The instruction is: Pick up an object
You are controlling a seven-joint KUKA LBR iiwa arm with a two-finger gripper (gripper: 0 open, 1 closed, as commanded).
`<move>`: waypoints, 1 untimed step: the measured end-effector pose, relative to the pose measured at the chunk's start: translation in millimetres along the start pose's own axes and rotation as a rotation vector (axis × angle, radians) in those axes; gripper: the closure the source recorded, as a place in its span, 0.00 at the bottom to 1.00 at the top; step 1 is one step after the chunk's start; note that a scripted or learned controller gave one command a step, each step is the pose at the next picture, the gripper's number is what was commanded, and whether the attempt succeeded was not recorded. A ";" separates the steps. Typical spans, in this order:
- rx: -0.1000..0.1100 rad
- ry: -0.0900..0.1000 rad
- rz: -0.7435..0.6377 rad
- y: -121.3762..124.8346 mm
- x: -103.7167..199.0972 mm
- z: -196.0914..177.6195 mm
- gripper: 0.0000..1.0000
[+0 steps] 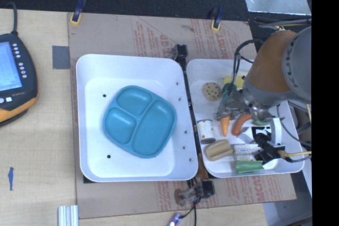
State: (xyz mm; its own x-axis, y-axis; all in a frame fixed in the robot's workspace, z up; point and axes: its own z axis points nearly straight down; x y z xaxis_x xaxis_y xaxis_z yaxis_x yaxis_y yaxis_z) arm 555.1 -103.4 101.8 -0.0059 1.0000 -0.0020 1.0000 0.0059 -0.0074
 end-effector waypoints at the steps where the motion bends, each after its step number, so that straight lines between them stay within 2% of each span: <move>1: -0.005 0.002 0.001 -1.0 50.9 -90.4 1.00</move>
